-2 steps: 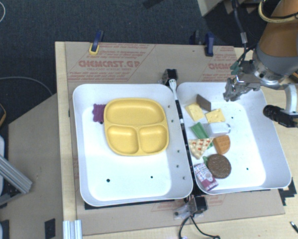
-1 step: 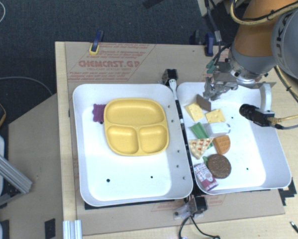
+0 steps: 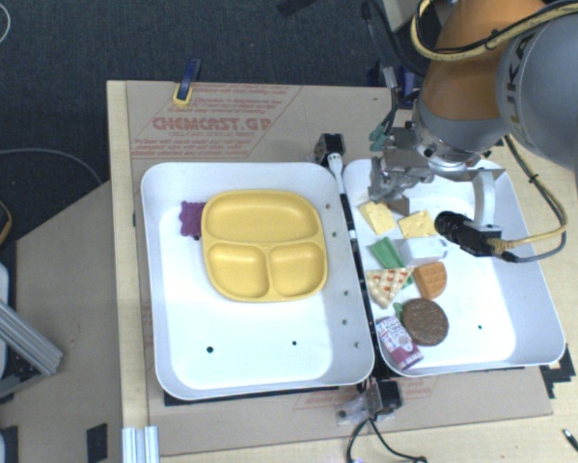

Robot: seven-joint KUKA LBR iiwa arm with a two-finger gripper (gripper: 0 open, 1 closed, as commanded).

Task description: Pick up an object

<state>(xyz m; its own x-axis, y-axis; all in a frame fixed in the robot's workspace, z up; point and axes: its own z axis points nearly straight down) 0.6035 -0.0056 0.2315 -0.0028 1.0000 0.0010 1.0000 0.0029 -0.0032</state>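
Scanning from the left, the left bin (image 3: 163,287) carried a yellow divided tray (image 3: 264,242) with a small purple piece (image 3: 190,218) tucked against its left edge, all of it well apart from the arm. The likelier targets sat in the right bin (image 3: 520,326), bunched along its left side: a pale yellow wedge (image 3: 376,216) and a second yellow cheese-like piece (image 3: 417,225) at the far end, then a green block (image 3: 387,252), a white block (image 3: 426,250), a waffle-patterned slice (image 3: 389,284), an orange-brown chunk (image 3: 430,279), a brown round patty (image 3: 426,321) and a small printed packet (image 3: 398,340) nearest the camera. The gripper (image 3: 397,183) hung over the far-left part of that bin, just beyond the pale yellow wedge, which seemed the nearest candidate, lying just near and a little left of the tool. Whether the pincer was spread or pressed together could not be told; nothing was visibly held. The main risk seemed to be crowding: the pieces touched or nearly touched, so a descent could nudge a neighbour, catch two at once, or close on an edge and let the flat wedge slip. The bin's left wall stood close by, and a descent too far left might strike it.
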